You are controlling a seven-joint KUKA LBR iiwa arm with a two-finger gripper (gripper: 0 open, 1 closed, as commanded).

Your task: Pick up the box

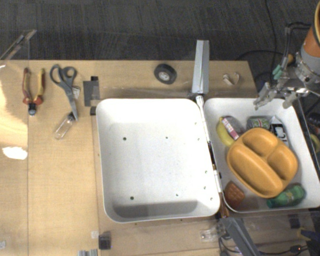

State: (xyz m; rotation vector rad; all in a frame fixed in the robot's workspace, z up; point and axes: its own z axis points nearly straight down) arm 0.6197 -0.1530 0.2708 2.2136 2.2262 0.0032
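Right white bin [305,144], crowded; left white bin [151,157] beside it on the wooden table [55,173]. Box [258,122]: small, greenish, lying near the far wall of the right bin, partly masked by the far rim of the orange divided tray [262,161] and just beside a dark, white-labelled packet [278,130] on its right. Probably light cardboard, stiff along the edges yet crushable on the broad faces; printed surface likely smooth and a little slippery. Best hold judged to be across the two short sides, from above, with modest pressure; little clearance on the near side, where the tray overhangs.

Gripper [276,92] at the far edge of the right bin, above and slightly right of the box, carrying nothing; whether the jaws stand apart or together cannot be told at this angle.

Neighbours: yellow banana [224,135] and a slim pink-labelled tube [230,127] to the left of the box; brown rounded object [234,192] and green bottle [287,196] at the near wall. Scissors [67,84], red-handled pliers [32,88] and tape roll [165,73] at the far side of the table, well apart.
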